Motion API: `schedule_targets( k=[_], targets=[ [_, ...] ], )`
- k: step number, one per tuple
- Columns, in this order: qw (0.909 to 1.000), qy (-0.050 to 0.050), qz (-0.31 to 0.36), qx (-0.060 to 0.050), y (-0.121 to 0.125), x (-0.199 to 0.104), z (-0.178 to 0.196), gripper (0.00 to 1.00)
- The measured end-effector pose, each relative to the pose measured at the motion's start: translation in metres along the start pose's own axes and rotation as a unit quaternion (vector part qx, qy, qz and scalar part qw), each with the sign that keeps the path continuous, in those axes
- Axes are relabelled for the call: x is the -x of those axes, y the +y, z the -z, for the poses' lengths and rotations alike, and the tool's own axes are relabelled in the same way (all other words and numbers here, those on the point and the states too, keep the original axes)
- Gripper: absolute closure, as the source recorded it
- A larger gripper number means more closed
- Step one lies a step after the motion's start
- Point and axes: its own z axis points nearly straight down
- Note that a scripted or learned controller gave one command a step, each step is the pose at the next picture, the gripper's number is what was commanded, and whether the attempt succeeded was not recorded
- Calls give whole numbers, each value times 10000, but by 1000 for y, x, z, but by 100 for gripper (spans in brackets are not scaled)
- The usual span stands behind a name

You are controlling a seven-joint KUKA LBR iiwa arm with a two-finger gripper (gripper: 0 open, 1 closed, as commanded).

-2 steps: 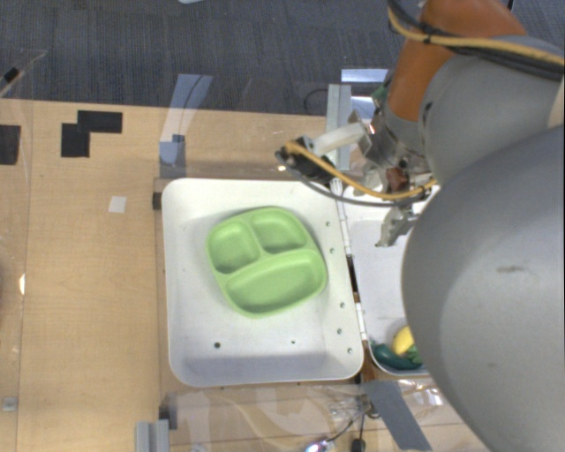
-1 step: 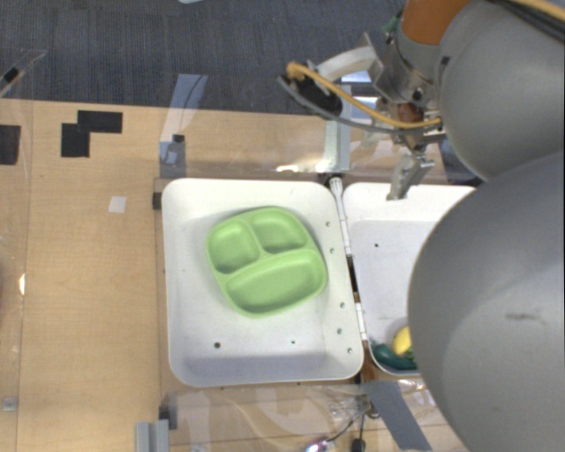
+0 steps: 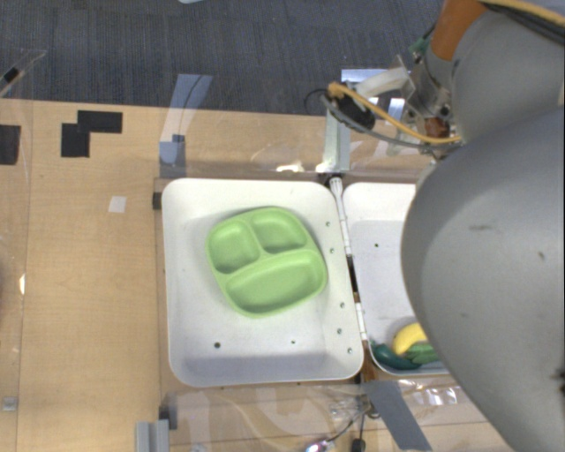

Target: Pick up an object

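Logged as approach stage, nothing lifted yet. Noted grey arm [image 3: 494,265] bulking across the right side of the worktop [image 3: 79,265], orange band [image 3: 459,22] at the top. Two candidates for the pick. Largest, in the left bin [image 3: 185,353]: green divided plate [image 3: 267,260], lying flat near the middle, apart from every wall. Best taken by straddling one rim or a divider ridge, not the whole width; expect little purchase from so low a lip, so come straight down, seat deep and lift level. Smaller, in the near corner of the right bin [image 3: 380,221]: yellow item [image 3: 408,337] touching a dark green item [image 3: 415,356]. Probably easier to close across, being rounded and narrow, but crowded by neighbour and bin wall, so drop in clear of both. Hidden: most of the right bin's floor under the arm, possibly with more beneath. Both small items cut off by the arm, so shape and kind unsure. Cannot tell how far open the claw [image 3: 428,115] is above the right bin's far edge, nor whether anything is in it.
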Motion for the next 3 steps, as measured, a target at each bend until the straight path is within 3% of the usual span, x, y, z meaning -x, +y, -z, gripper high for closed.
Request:
schedule_targets(
  k=[1,2,3],
  targets=[
    [10000,7,13,1,42,-5,13,0],
    [9974,-4,724,-5,30,51,-30,0],
    [9974,-4,726,-4,30,51,-30,0]
  ],
)
